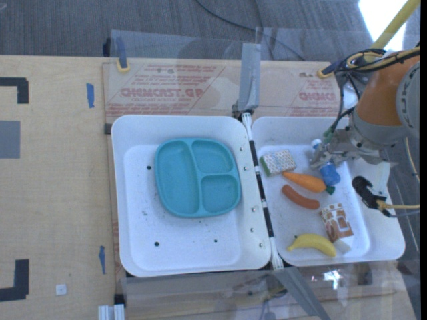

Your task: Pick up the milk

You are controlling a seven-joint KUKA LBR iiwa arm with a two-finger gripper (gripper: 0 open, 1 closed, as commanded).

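Milk, a small brown-and-white printed carton [335,221], lay in the right white bin [390,249], toward its near side.
Its long axis ran roughly near-to-far; the two-finger gripper [321,153] stood well beyond it, farther back, grip state untellable.

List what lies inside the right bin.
In the right bin: a sponge, carrot, sausage, banana, milk carton and a blue item. The claw hangs above its far side, covering some floor there.
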